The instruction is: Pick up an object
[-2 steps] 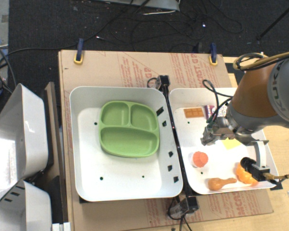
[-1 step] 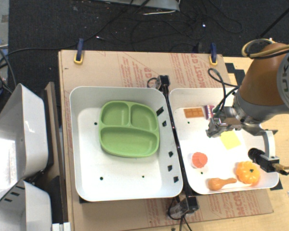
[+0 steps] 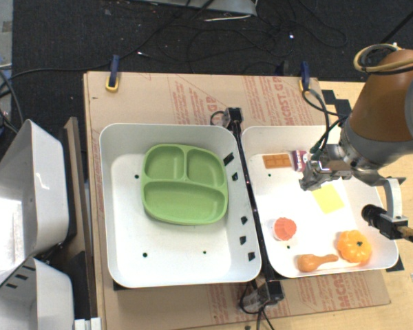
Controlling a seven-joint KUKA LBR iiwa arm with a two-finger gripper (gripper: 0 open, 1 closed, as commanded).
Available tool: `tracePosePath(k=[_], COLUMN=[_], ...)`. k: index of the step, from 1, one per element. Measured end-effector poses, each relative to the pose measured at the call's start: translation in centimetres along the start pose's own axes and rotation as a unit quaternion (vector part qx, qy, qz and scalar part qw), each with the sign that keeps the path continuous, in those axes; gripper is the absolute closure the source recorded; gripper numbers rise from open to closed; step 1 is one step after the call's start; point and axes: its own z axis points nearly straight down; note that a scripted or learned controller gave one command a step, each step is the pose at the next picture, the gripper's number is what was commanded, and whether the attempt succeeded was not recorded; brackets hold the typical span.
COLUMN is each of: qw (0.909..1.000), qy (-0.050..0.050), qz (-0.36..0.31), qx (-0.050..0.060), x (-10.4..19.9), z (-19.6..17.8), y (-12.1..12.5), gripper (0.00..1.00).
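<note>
Here we see the yellow square piece [image 3: 328, 199] lying flat in the right bin [image 3: 385, 263], just below the gripper [image 3: 316, 179] — whether its jaws are parted or closed we cannot tell. Nearby lie a red disc [image 3: 285, 228], an orange pumpkin [image 3: 353, 246] and a tan gourd [image 3: 315, 260]. The left bin [image 3: 117, 205] holds a green divided plate [image 3: 185, 185].

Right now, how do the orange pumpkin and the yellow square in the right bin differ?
The pumpkin is orange, rounded and bulky; the yellow square is flat and pale yellow. The pumpkin sits near the bin's lower right corner, apart from the hand; the yellow square lies mid-bin, just below the hand. Both rest on the bin floor.
</note>
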Motion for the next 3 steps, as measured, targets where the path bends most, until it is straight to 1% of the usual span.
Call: tracePosePath(k=[1, 3], qw=[1.0000, 1.0000], qy=[0.001, 0.001], qz=[-0.002, -0.002], qx=[0.002, 0.001], x=[5.7, 15.7], z=[0.3, 1.9], y=[1.1, 5.0], gripper=[1.00, 1.00])
